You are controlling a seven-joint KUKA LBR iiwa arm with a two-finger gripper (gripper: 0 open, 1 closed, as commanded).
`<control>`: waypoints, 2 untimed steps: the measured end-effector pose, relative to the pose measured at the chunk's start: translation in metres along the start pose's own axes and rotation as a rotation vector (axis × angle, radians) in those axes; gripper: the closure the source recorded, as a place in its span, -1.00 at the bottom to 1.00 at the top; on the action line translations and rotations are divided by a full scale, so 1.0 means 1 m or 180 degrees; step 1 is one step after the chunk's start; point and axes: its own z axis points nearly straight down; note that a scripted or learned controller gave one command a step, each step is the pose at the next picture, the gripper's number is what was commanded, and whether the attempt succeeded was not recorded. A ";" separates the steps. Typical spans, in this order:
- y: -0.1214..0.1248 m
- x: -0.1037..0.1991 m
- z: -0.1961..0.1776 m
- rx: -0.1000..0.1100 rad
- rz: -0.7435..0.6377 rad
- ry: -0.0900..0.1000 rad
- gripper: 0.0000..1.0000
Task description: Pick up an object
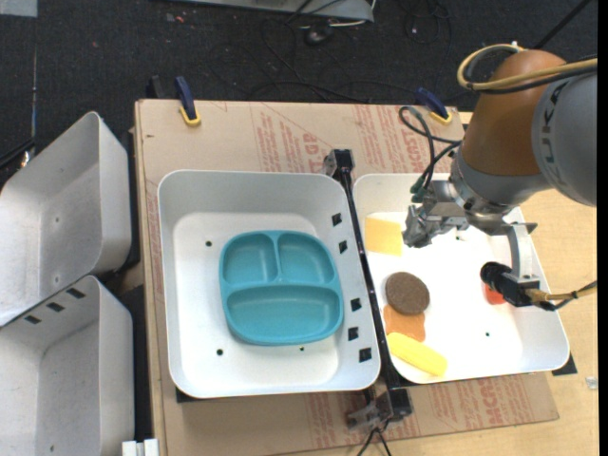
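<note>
A: Objects, right bin (532,350): I count four pieces of toy food. One pale yellow slice (384,234) by the bin's left wall, one brown disc (407,293) below it, one orange piece (406,325) partly under the disc, one yellow piece (416,354) at the near-left corner. Also one small red item (492,293) near the right wall, half hidden by a black fitting, so I can't identify it.

B: Left bin?

A: One teal tray (281,287), three compartments, mid-floor of the left bin (190,207). I'm not treating it as the target.

B: Gripper?

A: Gripper (418,231) hangs over the far-left part of the right bin, just beside the slice's right edge. The wrist blocks my view, so I can't tell whether the fingers are spread or closed. Nothing visible between them.

B: Step?

A: My judgement: approach, no grasp made. The slice is nearest. Next move calls for centring over it and descending to the floor. It lies flat and thin near the wall, so I expect a poor finger purchase; the disc, thicker, may be easier.
</note>
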 end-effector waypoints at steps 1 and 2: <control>-0.012 0.056 -0.012 -0.0005 -0.0007 0.0005 1.00; -0.029 0.116 -0.019 -0.0003 -0.0010 0.0005 1.00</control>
